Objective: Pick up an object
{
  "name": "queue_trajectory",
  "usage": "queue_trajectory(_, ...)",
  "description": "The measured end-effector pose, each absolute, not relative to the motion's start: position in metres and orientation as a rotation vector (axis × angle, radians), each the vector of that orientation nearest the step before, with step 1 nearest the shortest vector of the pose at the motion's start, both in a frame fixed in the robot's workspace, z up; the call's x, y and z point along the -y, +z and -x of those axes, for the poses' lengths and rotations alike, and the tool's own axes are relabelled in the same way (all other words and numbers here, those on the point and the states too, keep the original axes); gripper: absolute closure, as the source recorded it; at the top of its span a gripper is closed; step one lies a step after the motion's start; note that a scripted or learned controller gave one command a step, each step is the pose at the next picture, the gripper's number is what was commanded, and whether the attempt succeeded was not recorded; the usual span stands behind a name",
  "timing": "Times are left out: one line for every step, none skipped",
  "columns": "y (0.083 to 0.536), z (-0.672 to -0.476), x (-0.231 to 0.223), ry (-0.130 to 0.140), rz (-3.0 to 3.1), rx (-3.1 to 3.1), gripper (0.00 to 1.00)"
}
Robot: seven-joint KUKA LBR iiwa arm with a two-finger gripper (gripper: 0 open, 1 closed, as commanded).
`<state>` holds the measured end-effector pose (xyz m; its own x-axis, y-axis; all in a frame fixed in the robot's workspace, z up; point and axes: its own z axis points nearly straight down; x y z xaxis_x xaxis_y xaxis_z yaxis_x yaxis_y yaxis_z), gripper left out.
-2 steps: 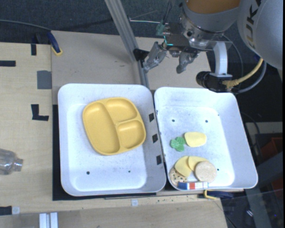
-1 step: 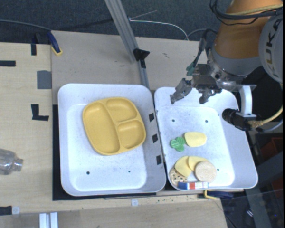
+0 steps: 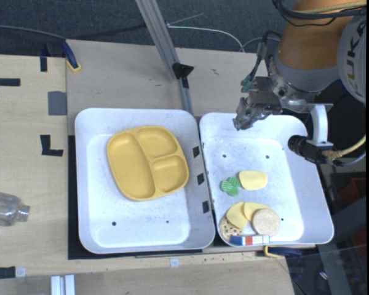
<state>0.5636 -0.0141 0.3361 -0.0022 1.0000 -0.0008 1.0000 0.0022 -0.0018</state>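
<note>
**Inspector:** You have the gripper over the far rim of the right bin, hanging above bare floor. Whether it stands wide or narrow I cannot tell; nothing shows beneath the tip, so I record no hold.

**Operator:** Where is the nearest candidate?

**Inspector:** The yellow oval piece lies mid-bin, well apart from the tip and toward the near rim, almost straight down the view and a shade right. Your coming move turns on that offset: travel toward the near rim, then descend.

**Operator:** Its lie?

**Inspector:** Flat, long axis running across the bin, left to right. A small green piece sits just beside its left end. Judge the right end the cleaner approach.

**Operator:** Anything else?

**Inspector:** A cluster of round pieces sits by the near rim. The yellow divided tray occupies the left bin.
</note>
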Motion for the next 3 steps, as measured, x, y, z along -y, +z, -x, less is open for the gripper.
queue_trajectory(0.336,-0.564,0.014,0.004,2.218,2.223,0.0)
queue_trajectory(0.422,-0.533,-0.004,-0.01,2.219,2.23,0.0)
queue_trajectory(0.427,-0.533,-0.003,0.002,2.221,2.225,1.0)
